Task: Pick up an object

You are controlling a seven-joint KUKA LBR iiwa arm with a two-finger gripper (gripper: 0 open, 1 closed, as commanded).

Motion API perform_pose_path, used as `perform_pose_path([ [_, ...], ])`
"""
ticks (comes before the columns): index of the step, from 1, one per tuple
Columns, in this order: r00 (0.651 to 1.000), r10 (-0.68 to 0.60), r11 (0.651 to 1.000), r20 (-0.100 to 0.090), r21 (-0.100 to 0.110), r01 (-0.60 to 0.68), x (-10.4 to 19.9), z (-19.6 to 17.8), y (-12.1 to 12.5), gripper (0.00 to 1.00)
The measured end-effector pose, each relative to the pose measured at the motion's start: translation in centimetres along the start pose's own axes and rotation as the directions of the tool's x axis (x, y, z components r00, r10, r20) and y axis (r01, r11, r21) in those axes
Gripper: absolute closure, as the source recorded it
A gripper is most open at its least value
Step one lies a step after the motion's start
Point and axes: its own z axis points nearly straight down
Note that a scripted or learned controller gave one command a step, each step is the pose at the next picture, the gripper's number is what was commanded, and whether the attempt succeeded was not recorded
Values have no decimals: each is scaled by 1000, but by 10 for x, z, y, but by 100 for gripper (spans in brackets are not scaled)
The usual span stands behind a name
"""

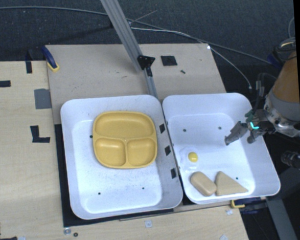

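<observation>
Seemingly empty, the gripper (241, 134) hovers above the right bin (205, 105).

Two shallow white plastic bins (84, 198), smooth, faint sheen; far bin floor speckled with dark flecks. Yellow three-compartment plastic tray (124, 138), in the bin farther from the hand (239, 132), smooth, semi-matt. Below the hand: small glossy yellow round piece (192, 157); tan rounded block (202, 183) and tan wedge (228, 184), both matt, material unclear. Pale wood-grain tabletop (20, 167), matt. Grey metal strut (125, 31), brushed look. Hand's fingers dark, dull finish.
</observation>
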Motion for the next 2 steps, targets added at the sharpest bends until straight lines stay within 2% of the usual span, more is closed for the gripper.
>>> perform_pose_path([
  [1,1000,0,1000,1,-3,0,0,-1,1,0],
  [2,1000,1,1000,0,1,-1,-1,46,-8,0],
])
